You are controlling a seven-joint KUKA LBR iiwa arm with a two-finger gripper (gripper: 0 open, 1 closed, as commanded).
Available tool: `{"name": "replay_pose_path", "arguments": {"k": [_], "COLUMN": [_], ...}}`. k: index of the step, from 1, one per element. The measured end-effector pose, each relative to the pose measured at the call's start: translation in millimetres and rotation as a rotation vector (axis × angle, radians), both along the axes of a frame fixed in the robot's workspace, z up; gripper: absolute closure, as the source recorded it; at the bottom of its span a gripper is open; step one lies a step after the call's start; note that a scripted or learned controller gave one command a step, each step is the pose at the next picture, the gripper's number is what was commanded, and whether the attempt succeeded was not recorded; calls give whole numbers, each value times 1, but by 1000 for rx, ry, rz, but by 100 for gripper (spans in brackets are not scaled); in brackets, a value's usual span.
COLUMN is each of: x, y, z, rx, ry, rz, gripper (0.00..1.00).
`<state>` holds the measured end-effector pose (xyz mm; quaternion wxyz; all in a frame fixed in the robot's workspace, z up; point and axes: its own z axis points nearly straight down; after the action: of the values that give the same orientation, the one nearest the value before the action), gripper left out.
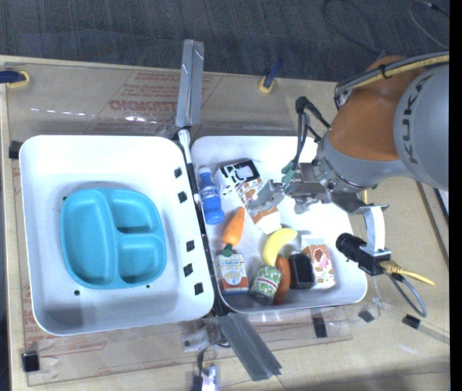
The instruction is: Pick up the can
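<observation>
In the right bin (328, 148), close to the front wall: the can (266, 284), small, with a green and red label. Packed in tight there, with a little drink carton (232, 270) on one side and a black box (300, 270) on the other. Looks tipped a bit, top end facing up and toward the banana (277, 243); hard to be sure. Higher up in the same bin, over a white snack packet (257, 202): the gripper (274, 192). Open or closed, cannot tell from here. Nothing seen held in it. So, from the gripper, the can lies toward the front of the bin, past the banana, well apart. Probably a reach across the banana first, then straight down onto the can's top. Little room beside it, so easy to bump the neighbours.
</observation>
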<state>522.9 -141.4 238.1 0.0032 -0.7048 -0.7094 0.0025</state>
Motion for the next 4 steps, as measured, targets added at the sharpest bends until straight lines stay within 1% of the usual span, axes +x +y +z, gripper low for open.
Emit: {"name": "replay_pose_path", "arguments": {"k": [1, 2, 3, 4], "x": [-36, 7, -37, -28], "y": [-61, -64, -53, -61], "z": [-64, 82, -40, -127], "rx": [-1, -2, -3, -4], "ry": [-1, -2, 3, -22], "rz": [-81, -395, -562, -531], "gripper": [0, 0, 0, 0]}}
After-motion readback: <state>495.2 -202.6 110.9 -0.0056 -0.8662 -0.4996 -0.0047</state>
